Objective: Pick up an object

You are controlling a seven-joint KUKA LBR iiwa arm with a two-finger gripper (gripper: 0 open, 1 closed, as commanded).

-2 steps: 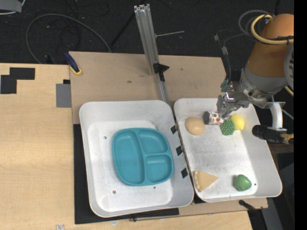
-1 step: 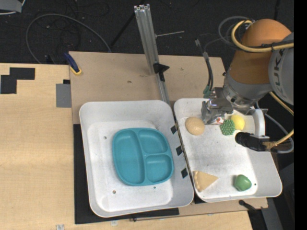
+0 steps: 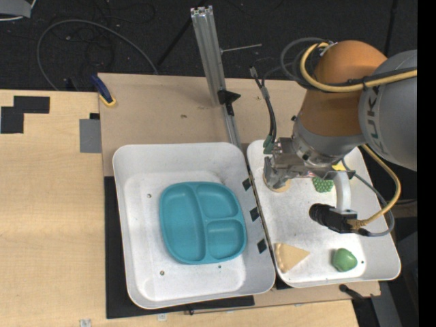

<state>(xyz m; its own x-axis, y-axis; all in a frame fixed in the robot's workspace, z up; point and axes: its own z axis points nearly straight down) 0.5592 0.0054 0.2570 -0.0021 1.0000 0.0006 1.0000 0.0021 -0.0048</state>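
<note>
Gripper (image 3: 276, 176) opening: could not tell. It pointed down from the wrist and its tip was bunched into one grey mass, so no gap or closure could be read.

- Gripper sat low over the right bin (image 3: 308, 234), in that bin's far-left corner, close to the rim it shares with the left bin (image 3: 136, 182).
- Tan piece (image 3: 281, 184) lay on the right bin's floor right at the gripper's tip, partly covered by it. Touching or just beside: could not tell. Nothing was visibly clamped or lifted.
- Arm (image 3: 340, 80) came in over the right bin's far edge, with the orange band directly above the gripper and the grey link out past the bin's right side.
- Green-dotted item (image 3: 323, 182) lay in the right bin just right of the gripper, half hidden under the wrist. Its shape was unclear.
- Black fitting (image 3: 332, 216) with a yellowish cable hung over the middle of the right bin. It looked like arm hardware rather than a loose object.
- Tan wedge (image 3: 291, 256) lay in the right bin's near-left corner, well apart from the gripper.
- Green ball (image 3: 345, 259) lay near the right bin's front rim, right of the wedge and apart from it.
- Teal plate (image 3: 202, 222), with three compartments, lay flat in the left bin, which sat against the right bin's left side.
- Aluminium post (image 3: 208, 53) stood on the bench behind the right bin's far-left corner.
</note>
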